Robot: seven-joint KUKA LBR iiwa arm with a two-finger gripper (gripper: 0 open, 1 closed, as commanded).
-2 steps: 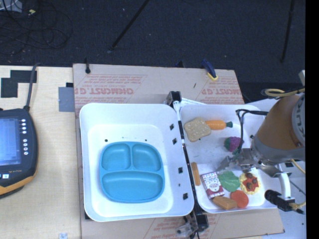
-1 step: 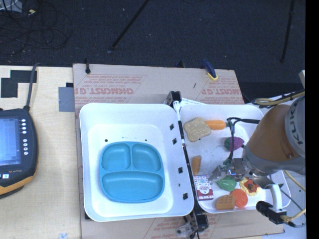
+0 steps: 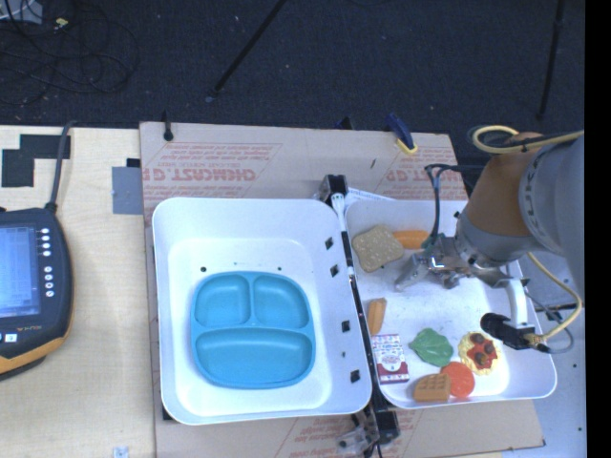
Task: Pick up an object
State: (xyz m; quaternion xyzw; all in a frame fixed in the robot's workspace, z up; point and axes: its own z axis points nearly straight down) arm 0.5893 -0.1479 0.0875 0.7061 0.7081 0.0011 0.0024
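Observation:
The right bin (image 3: 535, 385) holds several toy foods. A tan bread slice (image 3: 378, 246) lies at its back left, with an orange carrot-like piece (image 3: 411, 239) just behind it. A small orange stick (image 3: 376, 315) rests near the left wall. Along the front lie a red and white packet (image 3: 389, 359), a green leafy piece (image 3: 432, 346), a waffle (image 3: 431, 387), a red round piece (image 3: 459, 380) and a yellow tart with red topping (image 3: 480, 351). My gripper (image 3: 427, 267) hangs low over the bin's middle, just right of the bread slice and close to the bin floor.
The left bin (image 3: 177, 246) holds a blue divided plate (image 3: 253, 329). A tablet-like pendant (image 3: 29, 280) lies at the far left of the bench. The grey arm with its orange band (image 3: 501, 198) and its cables (image 3: 520, 332) cover the right bin's right side.

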